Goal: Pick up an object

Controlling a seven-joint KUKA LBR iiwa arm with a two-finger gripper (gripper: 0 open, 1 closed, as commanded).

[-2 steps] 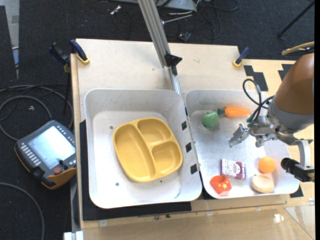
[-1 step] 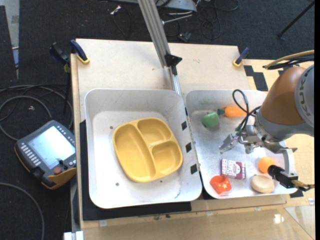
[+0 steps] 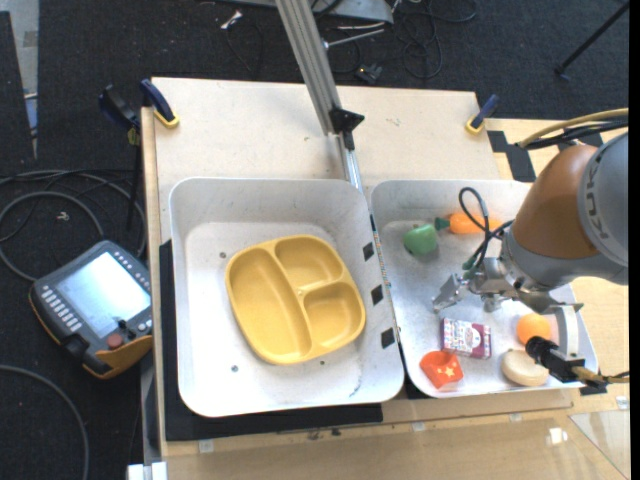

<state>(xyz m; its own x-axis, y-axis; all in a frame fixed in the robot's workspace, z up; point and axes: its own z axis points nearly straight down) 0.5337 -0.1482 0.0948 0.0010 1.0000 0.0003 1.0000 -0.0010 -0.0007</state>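
Observation:
My gripper (image 3: pixel 466 288) hangs over the middle of the right bin (image 3: pixel 392 200), its metal fingers (image 3: pixel 446 294) spread open with nothing between them. Just below it lies a small purple and white carton (image 3: pixel 466 338). A red object (image 3: pixel 441 368) sits at the bin's front, with a beige rounded piece (image 3: pixel 523 369) and an orange ball (image 3: pixel 532 326) to its right. A green pepper-like object (image 3: pixel 421 239) and an orange carrot-like one (image 3: pixel 463 223) lie toward the back of the bin, above the gripper.
The left bin (image 3: pixel 190 268) holds a yellow divided plate (image 3: pixel 295 296). A metal pole (image 3: pixel 310 48) slants up from the seam between the bins. A teach pendant (image 3: pixel 92 306) lies on the floor at the left.

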